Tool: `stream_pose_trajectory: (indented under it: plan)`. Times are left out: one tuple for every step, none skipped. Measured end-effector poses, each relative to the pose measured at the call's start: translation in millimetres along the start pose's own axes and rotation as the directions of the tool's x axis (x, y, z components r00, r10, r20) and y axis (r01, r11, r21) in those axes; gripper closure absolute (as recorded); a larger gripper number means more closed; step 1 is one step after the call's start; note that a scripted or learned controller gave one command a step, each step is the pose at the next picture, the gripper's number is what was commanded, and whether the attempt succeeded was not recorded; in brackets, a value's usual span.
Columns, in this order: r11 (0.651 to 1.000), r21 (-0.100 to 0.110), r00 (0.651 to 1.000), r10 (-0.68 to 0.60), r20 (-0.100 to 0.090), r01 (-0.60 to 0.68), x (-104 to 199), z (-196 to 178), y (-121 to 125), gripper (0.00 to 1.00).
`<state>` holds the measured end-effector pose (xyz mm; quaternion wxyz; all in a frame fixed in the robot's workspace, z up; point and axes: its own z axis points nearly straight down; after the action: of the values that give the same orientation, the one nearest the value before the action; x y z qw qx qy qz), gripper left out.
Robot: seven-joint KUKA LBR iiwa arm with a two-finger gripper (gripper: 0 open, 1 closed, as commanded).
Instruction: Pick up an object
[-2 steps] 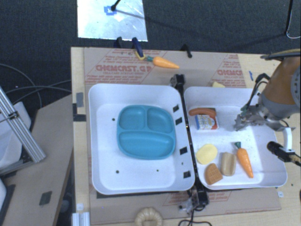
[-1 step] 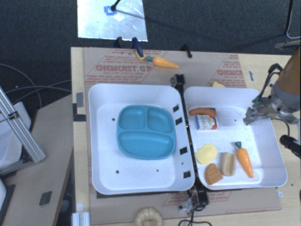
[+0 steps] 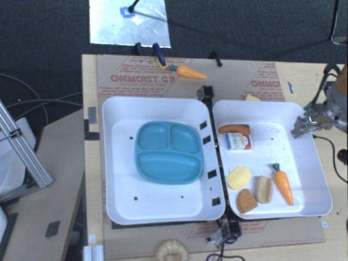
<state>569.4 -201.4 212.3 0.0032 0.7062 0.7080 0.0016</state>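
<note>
- Grey metal gripper (image 3: 304,125) hangs at the right rim of the right-hand shallow white plastic bin (image 3: 312,162), holding nothing; I judge the approach step is in hand.
- Jaws: too small and blurred to tell their spread.
- Next move calls for travel inward and down; the nearest object, an orange plastic carrot (image 3: 283,185), lies inside that bin, apart from the gripper.

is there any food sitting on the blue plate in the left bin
No, the blue plate shows bare compartments; the carrot, hot dog and other items lie in the right bin.
</note>
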Motion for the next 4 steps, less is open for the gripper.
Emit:
stream_pose_trajectory:
  plan:
    - [1.0,0.002,1.0,-0.002,-0.001,0.002,-0.2,-13.2,1.3,1.0]
    - [1.0,0.006,1.0,-0.007,-0.004,0.007,57.6,-4.0,-0.2,1.0]
    - [1.0,0.005,1.0,-0.007,-0.004,0.007,107.2,-15.5,-2.2,1.0]
    - [1.0,0.006,1.0,-0.007,-0.004,0.007,152.8,-15.3,-6.3,1.0]
